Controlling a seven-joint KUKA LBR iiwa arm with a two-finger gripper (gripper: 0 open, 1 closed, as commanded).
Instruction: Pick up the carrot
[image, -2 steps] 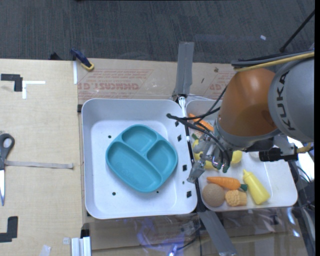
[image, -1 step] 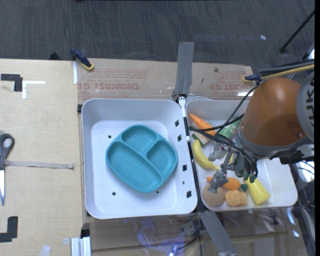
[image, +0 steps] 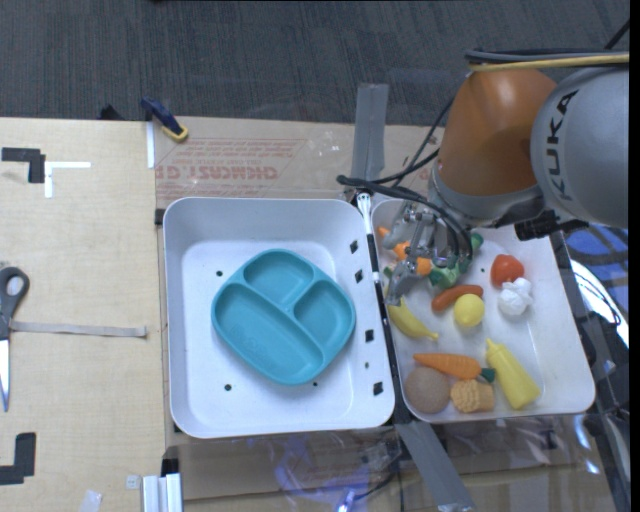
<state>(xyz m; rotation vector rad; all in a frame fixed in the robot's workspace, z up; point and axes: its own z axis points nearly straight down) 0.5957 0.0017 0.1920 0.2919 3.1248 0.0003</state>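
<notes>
Looking at the carrot (image: 447, 365) first: lying flat toward the front of the right bin (image: 572, 335), pointed end to the left, green top to the right. Looks like toy food, so probably light, stiff and a bit slick, nothing to crush. Better to grab across the thick orange part near the middle than the skinny tip, which would likely squirt out. Crowded down there though: touching or nearly touching a tan round piece (image: 428, 391) and a bumpy orange-yellow piece (image: 472, 397) just in front, with a long yellow piece (image: 511, 376) right by the green top. Would come straight down with the grip across the carrot's width, since the back side looks freer. Further back, past a banana (image: 411, 321), a lemon (image: 468, 311) and a red-orange pepper-ish thing (image: 455, 296): the gripper (image: 418, 256), hanging over the back left corner of that bin among some small orange and green bits, well apart from the carrot. Can't tell whether open or closed, or holding anything, too much cable and clutter. Left bin (image: 185, 330) just has a blue divided plate (image: 283, 316).
</notes>
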